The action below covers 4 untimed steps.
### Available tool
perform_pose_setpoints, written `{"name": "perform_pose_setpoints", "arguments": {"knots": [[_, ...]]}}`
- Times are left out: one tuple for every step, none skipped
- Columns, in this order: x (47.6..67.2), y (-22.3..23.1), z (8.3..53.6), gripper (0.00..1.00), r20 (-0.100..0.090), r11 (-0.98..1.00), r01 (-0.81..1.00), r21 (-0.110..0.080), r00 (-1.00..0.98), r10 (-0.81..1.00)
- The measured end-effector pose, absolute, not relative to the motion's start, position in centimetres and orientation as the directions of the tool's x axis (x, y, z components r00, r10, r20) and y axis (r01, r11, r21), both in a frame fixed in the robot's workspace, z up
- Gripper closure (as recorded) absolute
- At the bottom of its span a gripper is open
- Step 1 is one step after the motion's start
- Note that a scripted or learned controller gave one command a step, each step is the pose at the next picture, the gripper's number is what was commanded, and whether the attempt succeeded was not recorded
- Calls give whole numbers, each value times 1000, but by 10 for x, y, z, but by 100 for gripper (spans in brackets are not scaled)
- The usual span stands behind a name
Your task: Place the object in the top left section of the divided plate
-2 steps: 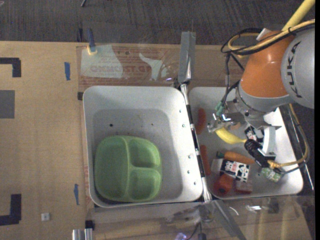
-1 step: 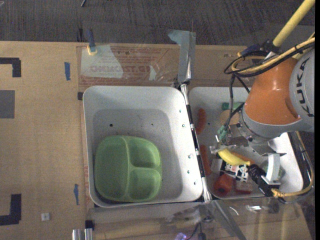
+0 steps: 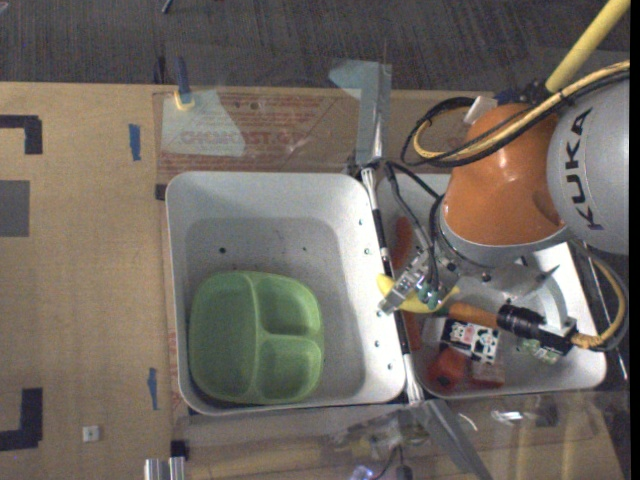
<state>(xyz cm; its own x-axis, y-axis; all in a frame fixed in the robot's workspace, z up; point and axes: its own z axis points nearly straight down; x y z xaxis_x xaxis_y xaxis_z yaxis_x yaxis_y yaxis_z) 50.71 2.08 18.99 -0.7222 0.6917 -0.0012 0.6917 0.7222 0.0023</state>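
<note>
On the wooden desk, the left white bin holds a green divided plate in its near half. None of the plate's sections holds an object. Just right of the rim shared by the two bins, the end effector hangs low under the grey and orange arm, with a yellow object directly beneath it; whether the fingers pinch it I cannot tell. The right bin contains a red object and a black-and-white patterned item near its front edge.
</note>
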Motion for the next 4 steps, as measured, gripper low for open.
{"name": "perform_pose_setpoints", "arguments": {"knots": [[497, 25, 185, 100, 1, 791, 612, 1, -791, 612], [479, 107, 166, 100, 2, 858, 513, 0, -858, 513], [520, 72, 185, 100, -5, 935, 355, 3, -935, 355], [520, 72, 185, 0, -4, 935, 355, 3, -935, 355]]}}
